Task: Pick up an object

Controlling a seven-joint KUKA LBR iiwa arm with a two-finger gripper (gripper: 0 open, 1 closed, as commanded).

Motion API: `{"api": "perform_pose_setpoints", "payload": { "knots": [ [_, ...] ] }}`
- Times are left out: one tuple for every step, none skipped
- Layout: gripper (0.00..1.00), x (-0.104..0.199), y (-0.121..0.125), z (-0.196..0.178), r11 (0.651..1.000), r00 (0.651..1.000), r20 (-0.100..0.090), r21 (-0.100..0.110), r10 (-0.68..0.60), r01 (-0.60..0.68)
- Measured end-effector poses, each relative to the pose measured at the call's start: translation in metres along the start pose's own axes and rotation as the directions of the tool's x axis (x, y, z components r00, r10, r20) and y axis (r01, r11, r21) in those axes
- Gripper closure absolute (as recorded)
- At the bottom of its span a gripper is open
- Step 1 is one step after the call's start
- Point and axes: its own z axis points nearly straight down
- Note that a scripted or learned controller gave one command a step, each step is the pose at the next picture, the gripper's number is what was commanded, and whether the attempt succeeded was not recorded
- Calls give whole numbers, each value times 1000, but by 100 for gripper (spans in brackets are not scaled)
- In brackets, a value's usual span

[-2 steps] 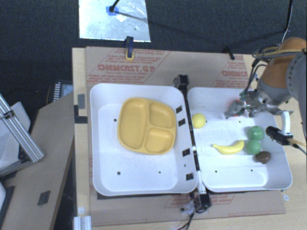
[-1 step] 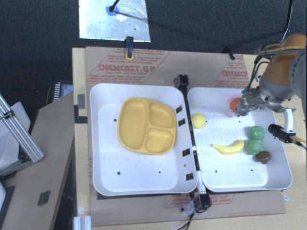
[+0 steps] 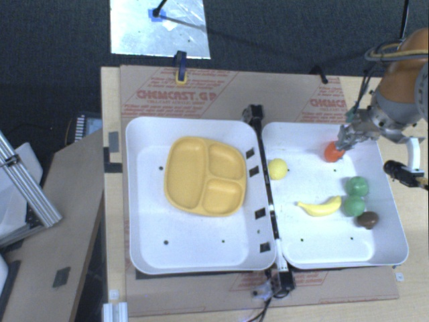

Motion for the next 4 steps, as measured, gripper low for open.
{"api": "perform_pose_setpoints", "payload": {
  "knots": [
    [100, 3, 0, -45, 1000, 1000, 0, 0, -1, 1],
    [100, 3, 2, -59, 1000, 1000, 0, 2, -1, 1],
    [100, 59, -9, -52, 1000, 1000, -3, 6, -4, 4],
    [100, 105, -27, -64, 1000, 1000, -2, 5, -3, 3]
  ]
}}
